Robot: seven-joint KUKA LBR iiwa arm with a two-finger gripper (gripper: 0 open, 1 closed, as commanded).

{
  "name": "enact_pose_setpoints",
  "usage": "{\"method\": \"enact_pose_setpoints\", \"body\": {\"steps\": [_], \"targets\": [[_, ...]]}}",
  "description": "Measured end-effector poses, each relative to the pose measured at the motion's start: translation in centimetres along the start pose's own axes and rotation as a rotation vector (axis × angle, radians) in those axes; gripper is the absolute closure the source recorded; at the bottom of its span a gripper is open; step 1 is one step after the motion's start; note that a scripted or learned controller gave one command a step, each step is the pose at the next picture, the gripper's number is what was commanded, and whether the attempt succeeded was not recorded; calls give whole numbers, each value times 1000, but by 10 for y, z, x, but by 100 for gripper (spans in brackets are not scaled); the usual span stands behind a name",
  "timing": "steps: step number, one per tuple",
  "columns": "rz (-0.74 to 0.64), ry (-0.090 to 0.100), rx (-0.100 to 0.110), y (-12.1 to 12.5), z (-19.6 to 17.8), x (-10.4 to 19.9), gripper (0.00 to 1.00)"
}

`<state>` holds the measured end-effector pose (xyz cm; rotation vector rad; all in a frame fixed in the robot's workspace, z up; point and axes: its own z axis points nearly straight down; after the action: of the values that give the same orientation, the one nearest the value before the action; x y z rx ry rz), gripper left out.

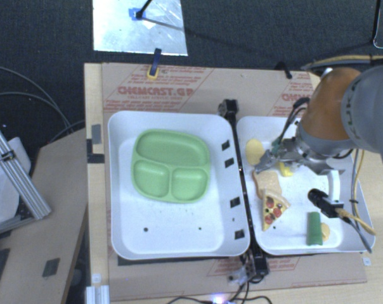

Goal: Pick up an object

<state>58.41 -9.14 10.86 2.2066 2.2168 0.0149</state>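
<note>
Overhead, the table (94,195) carries a brown printed sheet (179,88) with two white bins side by side on it. Dark carpet lies all round.

Landmark: pizza slice (272,201). It lies in the right bin (292,236), close to that bin's inner wall, crust end pointing up-view.

Tool (271,163): low over the right bin, at the slice's crust end, on the arm reaching in from the right. How far open: cannot tell from this angle. Contact with the slice: cannot tell.

- Yellow round piece (255,149): beyond the slice's crust, near the inner wall.
- Green block (314,228): right of the slice's tip, apart from it.
- Left bin (179,236): left of the slice, holds a green divided plate (171,165).

Bare bin floor shows between slice and block, and below the slice's tip to the near rim.
</note>
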Motion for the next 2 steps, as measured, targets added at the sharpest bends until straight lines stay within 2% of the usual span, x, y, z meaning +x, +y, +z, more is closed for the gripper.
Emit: {"method": "enact_pose_setpoints", "body": {"steps": [1, 2], "targets": [[5, 5, 22, -62, 25, 6, 0], [4, 3, 15, -59, 23, 5, 0]]}}
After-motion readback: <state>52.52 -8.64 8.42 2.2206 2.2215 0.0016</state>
